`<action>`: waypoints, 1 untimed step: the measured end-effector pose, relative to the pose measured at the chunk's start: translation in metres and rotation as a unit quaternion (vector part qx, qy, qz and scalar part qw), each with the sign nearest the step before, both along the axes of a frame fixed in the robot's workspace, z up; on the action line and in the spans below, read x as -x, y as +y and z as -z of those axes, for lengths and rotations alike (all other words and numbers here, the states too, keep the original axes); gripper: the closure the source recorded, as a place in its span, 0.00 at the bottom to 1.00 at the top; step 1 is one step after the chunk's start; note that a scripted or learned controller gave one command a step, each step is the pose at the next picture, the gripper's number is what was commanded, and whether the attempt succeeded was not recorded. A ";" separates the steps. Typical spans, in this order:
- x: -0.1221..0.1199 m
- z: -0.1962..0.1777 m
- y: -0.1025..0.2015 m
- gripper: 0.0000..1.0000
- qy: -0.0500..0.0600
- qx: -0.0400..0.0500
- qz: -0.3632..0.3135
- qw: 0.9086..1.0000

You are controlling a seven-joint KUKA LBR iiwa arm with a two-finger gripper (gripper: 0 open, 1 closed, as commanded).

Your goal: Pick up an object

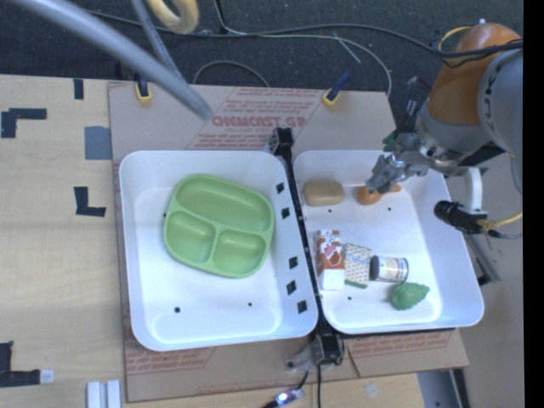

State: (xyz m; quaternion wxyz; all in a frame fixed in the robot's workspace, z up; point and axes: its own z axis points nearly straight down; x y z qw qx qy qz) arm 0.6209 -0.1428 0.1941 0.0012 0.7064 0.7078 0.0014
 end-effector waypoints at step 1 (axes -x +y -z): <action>-0.001 -0.053 0.001 1.00 -0.001 0.000 0.000 1.000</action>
